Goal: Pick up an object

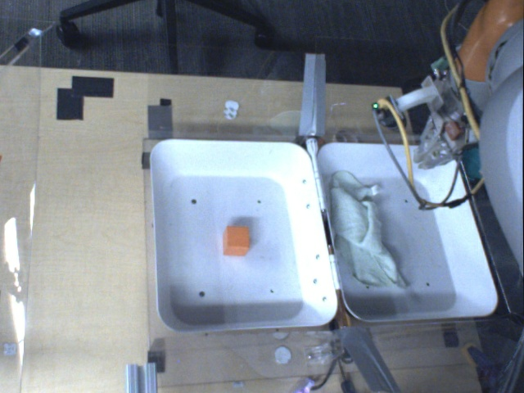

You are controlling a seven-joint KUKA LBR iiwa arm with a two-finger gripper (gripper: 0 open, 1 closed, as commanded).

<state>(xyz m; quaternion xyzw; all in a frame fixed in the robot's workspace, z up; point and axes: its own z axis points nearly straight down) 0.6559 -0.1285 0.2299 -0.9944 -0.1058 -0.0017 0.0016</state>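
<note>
Cloth [364,232], one, pale grey-green, crumpled: the nearer candidate for picking. It lies down-view and to the left of the gripper [440,144], apart from it, along the left side of the right bin [467,277] and close against the divider between the two bins.

Handling, judged: soft, light, limp. It should bunch under a pinch rather than slip; best taken at a raised fold or the bunched upper end, since flat parts offer the fingers little to close on.

Gripper: at the upper right corner of the right bin, above its rim, amid looping yellow and black cables [409,170]. Whether it is released or clenched cannot be told, as the cabling and blur hide it. Nothing is seen held in it.

Arm [491,39]: enters from the right, orange band above the wrist, the wrist seemingly turned in over the bin corner; the exact tilt is unclear.

Cube [237,241], one, orange, small: well apart to the left of the gripper, near the middle of the left bin [172,293]. Judged rigid and light, with flat opposite faces suited to a two-finger grasp.
</note>
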